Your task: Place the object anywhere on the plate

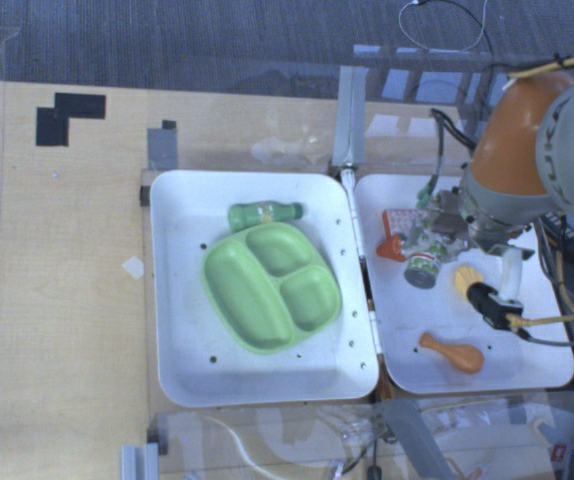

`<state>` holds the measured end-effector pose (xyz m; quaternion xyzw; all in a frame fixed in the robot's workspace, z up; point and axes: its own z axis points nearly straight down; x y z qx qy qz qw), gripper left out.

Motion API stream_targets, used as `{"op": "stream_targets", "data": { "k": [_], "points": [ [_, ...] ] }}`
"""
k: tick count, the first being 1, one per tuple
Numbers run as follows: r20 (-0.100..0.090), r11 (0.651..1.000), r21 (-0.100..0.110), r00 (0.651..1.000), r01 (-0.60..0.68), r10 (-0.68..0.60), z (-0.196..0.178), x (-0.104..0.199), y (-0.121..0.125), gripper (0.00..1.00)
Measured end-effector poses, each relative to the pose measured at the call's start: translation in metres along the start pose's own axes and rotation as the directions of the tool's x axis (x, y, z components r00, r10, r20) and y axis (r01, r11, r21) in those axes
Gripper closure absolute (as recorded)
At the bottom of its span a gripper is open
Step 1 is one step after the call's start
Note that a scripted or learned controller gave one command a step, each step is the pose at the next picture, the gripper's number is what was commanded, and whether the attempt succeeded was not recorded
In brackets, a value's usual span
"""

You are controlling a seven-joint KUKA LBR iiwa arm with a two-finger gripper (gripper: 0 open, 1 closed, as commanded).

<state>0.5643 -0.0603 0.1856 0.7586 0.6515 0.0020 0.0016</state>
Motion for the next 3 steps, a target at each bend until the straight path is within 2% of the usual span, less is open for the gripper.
{"op": "stream_targets", "data": {
  "k": [1,2,3],
  "points": [
    [0.0,1.0,0.003,1.0,0.009,-0.009,0.001,0.064,-0.062,1.0],
    [0.0,0.999,0.003,0.999,-0.038,0.038,0.001,0.132,-0.053,1.0],
    [0.0,0.999,0.003,0.999,-0.038,0.038,0.001,0.132,-0.053,0.0]
  ]
}}
